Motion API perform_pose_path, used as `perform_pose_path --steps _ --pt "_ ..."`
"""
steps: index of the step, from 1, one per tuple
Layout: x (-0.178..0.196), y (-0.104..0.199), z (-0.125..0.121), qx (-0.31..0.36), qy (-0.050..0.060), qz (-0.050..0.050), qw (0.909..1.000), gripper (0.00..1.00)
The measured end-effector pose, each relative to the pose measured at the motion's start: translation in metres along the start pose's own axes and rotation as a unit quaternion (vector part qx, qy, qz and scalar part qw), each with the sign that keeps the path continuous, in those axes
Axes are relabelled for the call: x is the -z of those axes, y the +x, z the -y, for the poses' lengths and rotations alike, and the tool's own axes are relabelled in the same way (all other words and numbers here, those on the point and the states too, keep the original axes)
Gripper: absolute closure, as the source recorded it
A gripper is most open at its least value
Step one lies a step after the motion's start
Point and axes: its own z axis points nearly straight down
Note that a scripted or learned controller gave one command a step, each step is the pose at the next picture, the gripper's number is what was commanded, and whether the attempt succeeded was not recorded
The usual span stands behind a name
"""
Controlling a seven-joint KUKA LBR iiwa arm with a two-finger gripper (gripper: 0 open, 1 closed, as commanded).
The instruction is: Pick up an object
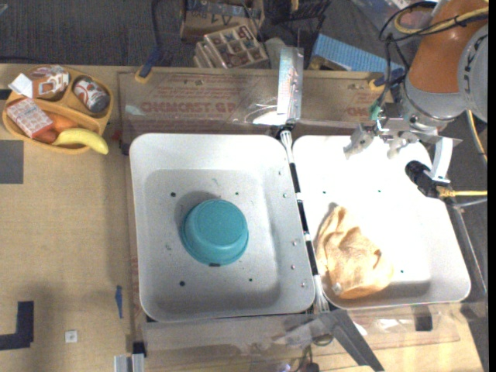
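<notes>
A teal bowl [215,232] lies upside down in the middle of the left bin [155,161]. A crumpled tan cloth [350,256] rests at the front left of the right bin [434,239]. My gripper [378,141] hangs over the back edge of the right bin, well behind the cloth and far right of the bowl. Its two fingers stand apart with nothing between them. The grey arm with the orange band [442,53] comes in from the upper right.
A yellow tray [54,111] with a banana and food items sits on the bench at far left. A cardboard wall [209,103] runs behind the bins. Cables and boxes lie beyond it. A black cable fitting [422,178] hangs over the right bin's right side.
</notes>
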Motion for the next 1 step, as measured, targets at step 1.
perform_pose_path --steps 1 --pt "-0.1005 0.0094 0.0766 0.024 -0.004 0.000 0.9997 0.00"
